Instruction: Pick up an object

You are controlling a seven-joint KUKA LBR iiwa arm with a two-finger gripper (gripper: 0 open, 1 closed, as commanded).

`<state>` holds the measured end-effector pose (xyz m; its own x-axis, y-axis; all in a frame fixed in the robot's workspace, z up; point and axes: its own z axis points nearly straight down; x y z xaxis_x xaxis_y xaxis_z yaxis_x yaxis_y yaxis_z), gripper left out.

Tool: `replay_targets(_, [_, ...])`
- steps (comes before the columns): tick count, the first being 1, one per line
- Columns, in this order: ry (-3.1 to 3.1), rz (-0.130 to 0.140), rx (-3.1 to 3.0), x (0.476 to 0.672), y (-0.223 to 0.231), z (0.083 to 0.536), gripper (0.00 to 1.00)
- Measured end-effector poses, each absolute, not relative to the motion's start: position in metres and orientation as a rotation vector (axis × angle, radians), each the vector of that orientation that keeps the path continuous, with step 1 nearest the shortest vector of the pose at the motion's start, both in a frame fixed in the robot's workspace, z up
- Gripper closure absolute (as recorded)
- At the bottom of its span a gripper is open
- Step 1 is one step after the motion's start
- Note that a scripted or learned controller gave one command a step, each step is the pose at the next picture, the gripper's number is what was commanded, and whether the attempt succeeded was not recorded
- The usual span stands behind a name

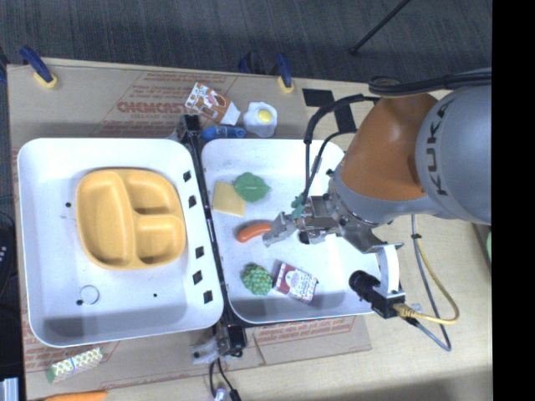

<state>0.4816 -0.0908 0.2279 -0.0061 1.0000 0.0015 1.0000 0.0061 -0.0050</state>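
From the camera above the bench, two white bins sit side by side on brown cardboard. The left bin (33,224) holds a yellow divided tray (129,217), with bare white floor around it on all sides. The right bin (276,150) is more crowded: a yellow wedge (227,198) touches a green leafy piece (251,187) near the middle, an orange carrot-like piece (251,231) lies below them, and a green bumpy piece (257,280) and a small red-and-white packet (294,281) lie close together near the front wall. The floor near the back wall of this bin is open.

The arm (410,161) comes in from the right and covers the right part of this bin. Its gripper (280,230) points to the left, low over the floor, with the tips just beside the right end of the orange carrot-like piece. The fingers look a little apart, and nothing is between them.
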Motion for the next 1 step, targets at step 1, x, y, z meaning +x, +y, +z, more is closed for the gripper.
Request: replay_targets(1, [-2.293,0.007,-2.140,0.5578,-0.1048,0.0986,0.00])
